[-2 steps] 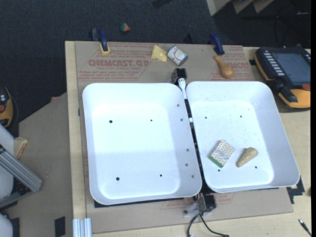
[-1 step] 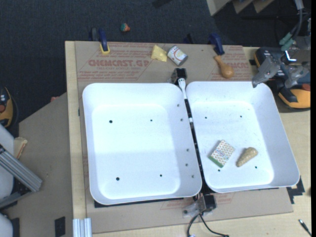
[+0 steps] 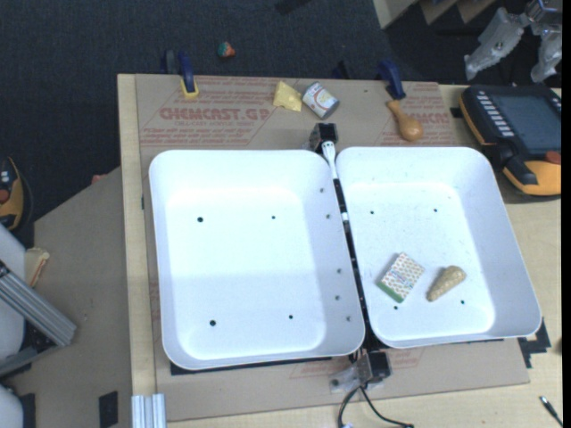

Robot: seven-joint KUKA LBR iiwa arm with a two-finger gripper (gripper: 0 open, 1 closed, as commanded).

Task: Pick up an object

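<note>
Camera view, near edge: black cables trail off the surface just below the gap between the two bins.
Left bin: white and shallow, with four small dark dots on its floor.
Right bin: white, touching the left bin along a dark seam.
Packet: a small flat patterned square, lying tilted in the near half of the right bin.
Tan lump: elongated, just right of the packet and apart from it, its narrow end towards the near side.
State of gripper: cannot tell.
Board: brown with printed red lettering, lying under both bins.
Far of the bins: a yellow piece and a small box sit side by side on the board; a tan pear-shaped thing lies further right.
Clamps: blue, one at the board's far left, another at the far right.
Right side: a dark pendant with an orange edge rests on the surface.
Floor: dark carpet, with a small coloured bit beyond the board.
</note>
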